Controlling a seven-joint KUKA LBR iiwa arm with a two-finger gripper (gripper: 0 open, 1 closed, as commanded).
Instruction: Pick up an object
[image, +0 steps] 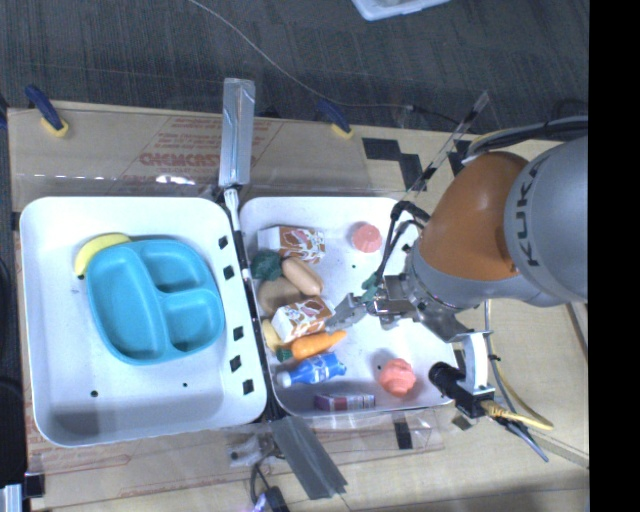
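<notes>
Looms biggest, that grey arm (500, 240) with the orange band; pincer (345, 311) low in right bin (420, 398), tips at the carton (302, 320) beside the carrot (318, 344); can't tell if apart or together; better to centre on carton, then squeeze gently.

Two shallow white bins are seen side by side on the bench. In the left bin (50, 330) a blue divided tray (155, 298) is laid, with a yellow banana (100, 246) tucked under its upper left edge. The right bin (335, 215) is occupied by small items: a carton (301, 242), a sausage (302, 276), a second carton (300, 320), a carrot (315, 345), a blue bottle (315, 371), a pink round item (366, 237) and a pink toy (397, 377). The arm (500, 225) is extended over the right bin, and its gripper (352, 308) is positioned just beside the second carton.
</notes>
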